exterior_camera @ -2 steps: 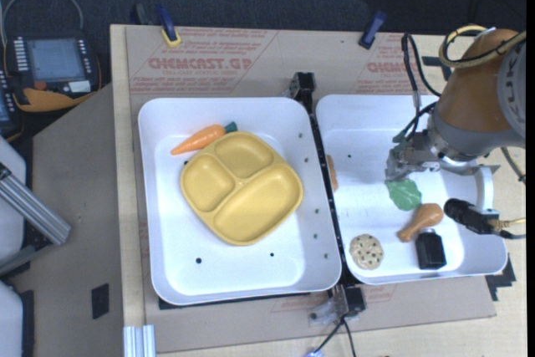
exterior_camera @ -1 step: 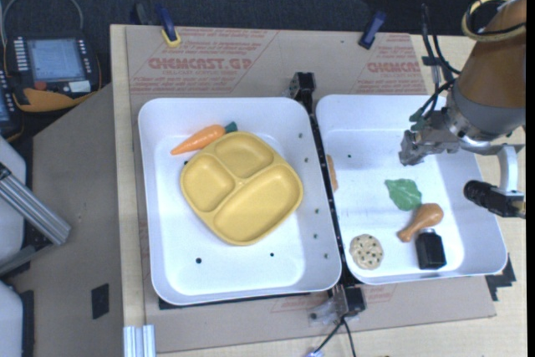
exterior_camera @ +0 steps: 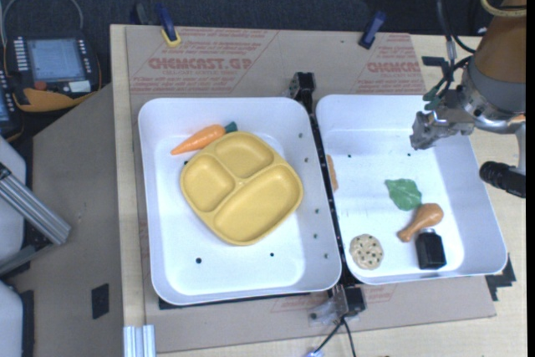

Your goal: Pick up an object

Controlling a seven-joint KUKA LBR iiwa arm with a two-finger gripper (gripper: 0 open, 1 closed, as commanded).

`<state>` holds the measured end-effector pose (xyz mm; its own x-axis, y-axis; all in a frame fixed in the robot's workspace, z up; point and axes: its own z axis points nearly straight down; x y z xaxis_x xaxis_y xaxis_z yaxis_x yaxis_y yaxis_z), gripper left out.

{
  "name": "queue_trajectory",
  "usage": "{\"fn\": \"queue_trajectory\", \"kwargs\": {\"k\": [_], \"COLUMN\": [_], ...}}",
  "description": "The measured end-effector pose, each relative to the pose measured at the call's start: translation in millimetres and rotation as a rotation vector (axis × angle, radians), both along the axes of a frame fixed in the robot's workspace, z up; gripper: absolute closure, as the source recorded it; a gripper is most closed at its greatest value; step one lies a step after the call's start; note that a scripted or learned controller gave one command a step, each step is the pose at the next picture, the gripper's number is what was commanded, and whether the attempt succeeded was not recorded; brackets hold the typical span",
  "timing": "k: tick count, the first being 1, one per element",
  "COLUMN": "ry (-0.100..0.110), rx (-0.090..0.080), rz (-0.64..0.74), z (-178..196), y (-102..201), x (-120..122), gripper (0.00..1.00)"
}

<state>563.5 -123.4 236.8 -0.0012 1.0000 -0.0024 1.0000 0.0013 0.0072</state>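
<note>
The right bin (exterior_camera: 368, 117) holds a green leaf-shaped toy (exterior_camera: 405, 193), a toy chicken drumstick (exterior_camera: 420, 221), a round cookie (exterior_camera: 366, 251) and a small black block (exterior_camera: 430, 250). A thin orange piece (exterior_camera: 333, 173) lies against that bin's left wall. My gripper (exterior_camera: 424, 132) hangs over the far right part of this bin, above and behind the green toy, with nothing seen between its fingers. In the left bin (exterior_camera: 159, 180) a yellow divided plate (exterior_camera: 241, 188) sits beside a toy carrot (exterior_camera: 199, 138).
The grey arm with its orange band (exterior_camera: 501, 54) reaches in from the right edge. The bins rest on a cardboard sheet (exterior_camera: 251, 54). A pendant with a screen (exterior_camera: 52, 63) lies off the bench at the left.
</note>
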Motion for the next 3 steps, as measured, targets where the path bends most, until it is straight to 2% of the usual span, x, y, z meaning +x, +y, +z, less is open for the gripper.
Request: {"fn": "queue_trajectory", "kwargs": {"k": [1, 2, 3], "ry": [0.0, 0.008, 0.012], "rx": [0.0, 0.004, 0.005], "rz": [0.0, 0.004, 0.004], "z": [47.6, 46.8, 24.1], "y": [-0.3, 50.4, 97.1], "x": [1.3, -3.1, -15.2], "gripper": [1.0, 1.0, 1.0]}}
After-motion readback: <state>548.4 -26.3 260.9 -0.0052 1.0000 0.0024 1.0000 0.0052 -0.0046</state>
